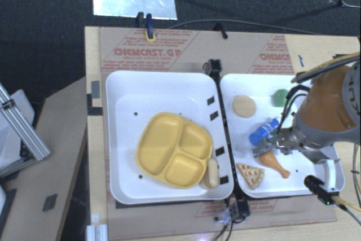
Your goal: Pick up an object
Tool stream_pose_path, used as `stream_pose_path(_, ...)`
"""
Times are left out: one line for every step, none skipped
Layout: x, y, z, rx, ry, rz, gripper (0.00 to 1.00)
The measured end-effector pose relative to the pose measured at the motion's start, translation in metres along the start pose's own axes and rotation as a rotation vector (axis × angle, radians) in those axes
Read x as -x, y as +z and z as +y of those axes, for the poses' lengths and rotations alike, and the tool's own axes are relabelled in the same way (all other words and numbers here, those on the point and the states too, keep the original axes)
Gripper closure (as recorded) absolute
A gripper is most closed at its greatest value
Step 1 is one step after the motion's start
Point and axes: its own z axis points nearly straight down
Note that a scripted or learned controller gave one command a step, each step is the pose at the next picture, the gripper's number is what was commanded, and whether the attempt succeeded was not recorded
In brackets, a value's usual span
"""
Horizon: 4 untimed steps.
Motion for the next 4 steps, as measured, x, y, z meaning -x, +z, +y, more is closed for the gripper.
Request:
stream_pose_path(0.0,0.032,0.0,0.003,0.0,-0.001,0.0)
stream_pose_path(0.0,0.02,0.002,0.007,-0.001,-0.002,1.0)
stream_pose_path(0.01,-0.036,0.004,0.009,0.0,-0.004,1.0)
stream_pose_path(0.001,-0.093,0.003,0.012,-0.003,-0.003,1.0)
